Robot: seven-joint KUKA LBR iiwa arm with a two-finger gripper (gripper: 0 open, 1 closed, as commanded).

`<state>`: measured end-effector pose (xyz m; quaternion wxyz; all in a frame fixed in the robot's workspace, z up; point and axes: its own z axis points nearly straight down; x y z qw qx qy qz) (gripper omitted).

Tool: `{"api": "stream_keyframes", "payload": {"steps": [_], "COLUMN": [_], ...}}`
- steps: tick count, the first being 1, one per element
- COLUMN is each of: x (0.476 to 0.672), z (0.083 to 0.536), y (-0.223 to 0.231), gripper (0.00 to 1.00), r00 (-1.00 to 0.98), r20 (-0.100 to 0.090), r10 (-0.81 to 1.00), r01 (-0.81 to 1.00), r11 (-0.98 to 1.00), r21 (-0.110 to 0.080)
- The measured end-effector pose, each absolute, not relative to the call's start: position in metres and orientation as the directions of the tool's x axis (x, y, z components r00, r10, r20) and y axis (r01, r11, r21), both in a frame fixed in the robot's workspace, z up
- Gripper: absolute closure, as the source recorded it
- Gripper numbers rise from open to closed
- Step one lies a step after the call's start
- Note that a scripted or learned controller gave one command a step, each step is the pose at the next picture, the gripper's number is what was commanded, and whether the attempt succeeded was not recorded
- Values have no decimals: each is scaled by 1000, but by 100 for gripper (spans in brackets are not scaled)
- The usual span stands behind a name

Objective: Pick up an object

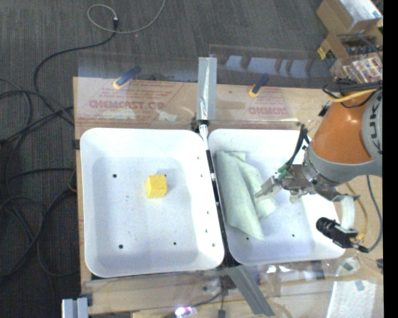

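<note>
Camera view, looking down at a slant: two white bins side by side on a worktop point(155, 102) w/ brown protective film. Left bin point(99, 248) holds one small yellow block point(157, 186), roughly mid-bin, well apart from every wall. Right bin point(292, 248) holds a pale green cloth point(241, 192), rumpled, lying lengthwise along the bin's left side, near the divider between bins. Arm point(345, 140) reaching in from the right, orange band above wrist, grey below. Pincer point(267, 188) low over right bin, at the cloth's right edge; tips look to be touching or just beside the fabric, approx. mid-length of the cloth. Can't tell whether fingers are spread or closed — too small and blurred vs. the cloth. Nothing visibly between them. Black cylindrical part point(333, 231) w/ cable over bin's lower right corner. Two blue-and-yellow clamps point(126, 77) on the worktop's far edge, a grey metal bar point(206, 93) upright between bins at the back. Black cables point(37, 99) on the dark carpet to the left. Cardboard boxes point(348, 18) top right.
</note>
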<state>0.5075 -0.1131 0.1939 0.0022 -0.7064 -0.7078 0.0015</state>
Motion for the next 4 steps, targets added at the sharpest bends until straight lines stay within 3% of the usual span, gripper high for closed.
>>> {"api": "stream_keyframes", "payload": {"steps": [1,2,3,4], "x": [555,597,599,558], "z": [108,94,103,215], "y": [-99,-125,-123,-78], "gripper": [0,0,100,100], "r00": [124,-83,-83,-179], "r20": [1,-4,-1,1], "r10": [992,997,997,984], "r01": [992,996,996,984], "r11": [-124,83,83,179], "r21": [-6,16,19,-3]}}
